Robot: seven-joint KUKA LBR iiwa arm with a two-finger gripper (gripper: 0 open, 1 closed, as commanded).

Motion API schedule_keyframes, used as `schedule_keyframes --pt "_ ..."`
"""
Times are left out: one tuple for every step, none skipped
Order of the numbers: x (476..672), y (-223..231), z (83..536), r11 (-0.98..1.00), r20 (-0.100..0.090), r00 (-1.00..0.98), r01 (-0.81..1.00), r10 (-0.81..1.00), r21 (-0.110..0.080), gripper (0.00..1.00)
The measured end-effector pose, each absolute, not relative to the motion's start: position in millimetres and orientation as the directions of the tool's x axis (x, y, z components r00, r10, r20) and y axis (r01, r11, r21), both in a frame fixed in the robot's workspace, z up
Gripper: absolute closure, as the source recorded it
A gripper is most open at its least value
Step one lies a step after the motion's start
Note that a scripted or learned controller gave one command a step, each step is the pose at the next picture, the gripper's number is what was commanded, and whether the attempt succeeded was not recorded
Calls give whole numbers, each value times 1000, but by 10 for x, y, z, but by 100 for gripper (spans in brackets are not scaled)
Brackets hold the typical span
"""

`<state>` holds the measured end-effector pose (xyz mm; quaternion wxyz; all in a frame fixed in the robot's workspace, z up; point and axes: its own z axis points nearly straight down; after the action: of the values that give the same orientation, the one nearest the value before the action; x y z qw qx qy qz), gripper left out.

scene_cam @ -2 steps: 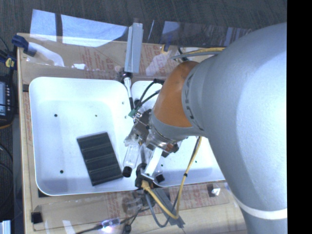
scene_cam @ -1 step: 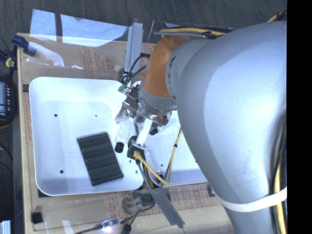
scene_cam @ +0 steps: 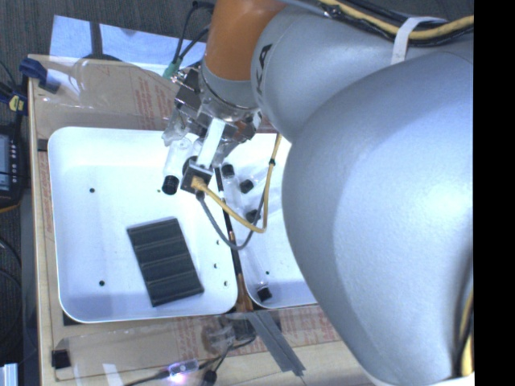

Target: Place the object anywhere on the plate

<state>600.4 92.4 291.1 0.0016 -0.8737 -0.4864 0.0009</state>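
Your dark ribbed block [scene_cam: 165, 261] lies flat in the left bin [scene_cam: 72, 215], well apart from the gripper [scene_cam: 195, 147], toward the view's bottom edge, its long axis pointing roughly back at the gripper; you cannot tell how wide the gripper stands

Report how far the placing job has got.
Done: nothing visible yet; the dark ribbed plate lies flat in the left bin, its top bare. In hand: the gripper hangs over that bin's far side, apart from the plate; whether it carries anything cannot be told. Left: setting the object on the plate.
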Motion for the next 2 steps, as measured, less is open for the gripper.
schedule_keyframes --pt "5560 741 2012 -484 -4 484 875 875 -8 100" --pt "4980 1189 2122 -306 -2 306 952 952 -7 100"
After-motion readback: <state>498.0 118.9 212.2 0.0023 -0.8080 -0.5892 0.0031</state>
